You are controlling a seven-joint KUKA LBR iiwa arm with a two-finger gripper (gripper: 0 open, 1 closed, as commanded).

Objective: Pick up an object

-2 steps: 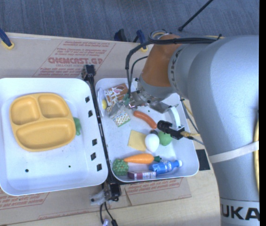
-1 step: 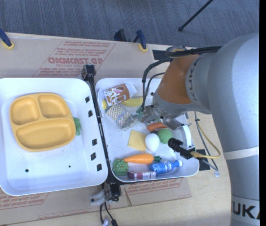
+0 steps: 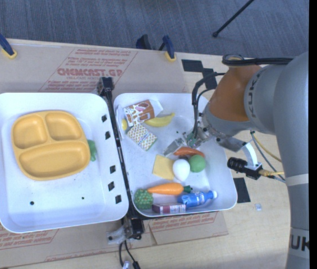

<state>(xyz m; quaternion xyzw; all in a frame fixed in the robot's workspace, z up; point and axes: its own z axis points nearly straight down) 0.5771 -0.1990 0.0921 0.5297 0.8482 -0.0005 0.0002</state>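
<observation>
The right bin point(image 3: 221, 179) holds several toy foods. My gripper point(image 3: 183, 143) hangs low in the middle of this bin, directly over an orange-red piece point(image 3: 189, 151) and close to touching it. Just below that piece sit a white egg point(image 3: 180, 170) and a green ball point(image 3: 198, 163). A yellow cheese slice point(image 3: 162, 166) lies left of the egg. Near the front wall are a carrot point(image 3: 166, 189), broccoli point(image 3: 143, 198) and a blue bottle point(image 3: 201, 197). At the back lie a carton point(image 3: 138, 112), a banana point(image 3: 160, 120) and a waffle cracker point(image 3: 141, 136).
The left bin point(image 3: 12, 206) bears a yellow divided tray point(image 3: 50, 143) with a small green item point(image 3: 92, 149) at its right edge. A maroon tube point(image 3: 168, 209) lies along the right bin's front wall. The arm's orange band point(image 3: 232, 97) overhangs the right bin's back right corner.
</observation>
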